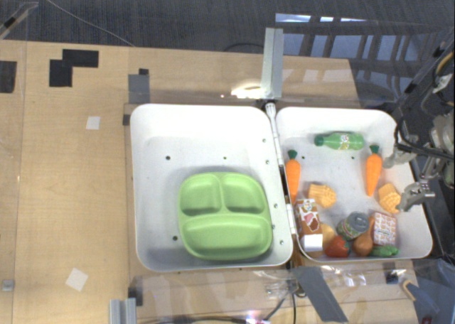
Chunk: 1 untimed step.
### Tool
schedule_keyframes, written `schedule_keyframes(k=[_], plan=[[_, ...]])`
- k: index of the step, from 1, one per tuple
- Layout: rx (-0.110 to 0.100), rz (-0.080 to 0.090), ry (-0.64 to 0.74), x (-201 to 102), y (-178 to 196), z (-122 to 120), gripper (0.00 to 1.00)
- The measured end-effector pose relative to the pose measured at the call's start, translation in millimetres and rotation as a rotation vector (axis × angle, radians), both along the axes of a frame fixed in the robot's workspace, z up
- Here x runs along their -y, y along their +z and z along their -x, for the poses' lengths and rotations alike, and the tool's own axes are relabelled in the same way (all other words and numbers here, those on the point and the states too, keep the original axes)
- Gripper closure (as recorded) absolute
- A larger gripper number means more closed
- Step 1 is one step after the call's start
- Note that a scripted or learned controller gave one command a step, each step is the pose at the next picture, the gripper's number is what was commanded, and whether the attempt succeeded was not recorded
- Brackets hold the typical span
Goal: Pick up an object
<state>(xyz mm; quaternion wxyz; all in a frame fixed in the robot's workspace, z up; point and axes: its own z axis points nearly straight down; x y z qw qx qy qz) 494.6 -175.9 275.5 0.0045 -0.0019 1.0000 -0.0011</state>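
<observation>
While tool (414, 195) hangs at right bin (409, 244) edge, waffle piece (388, 198) lies just beside; grip state unclear.

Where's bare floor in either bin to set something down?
Left bin: open floor above and left of the green tray. Right bin: a bare patch between the two carrots, below the green bottle. Its lower half is crowded.

The desk (64, 195) was pale wood. Two shallow white bins sat on it side by side, touching along one edge: the left bin (153, 173) and, right of it, the right bin (412, 237). Left of the left bin, black patches (71, 65) marked the far part of the desk, and two small pale squares (93, 123) lay nearer.
</observation>
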Motion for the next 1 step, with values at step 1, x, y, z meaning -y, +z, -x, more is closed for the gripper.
schedule_keyframes(k=[1], plan=[[-0.009,-0.003,0.190,10.7,-119.8,-32.9,0.00]])
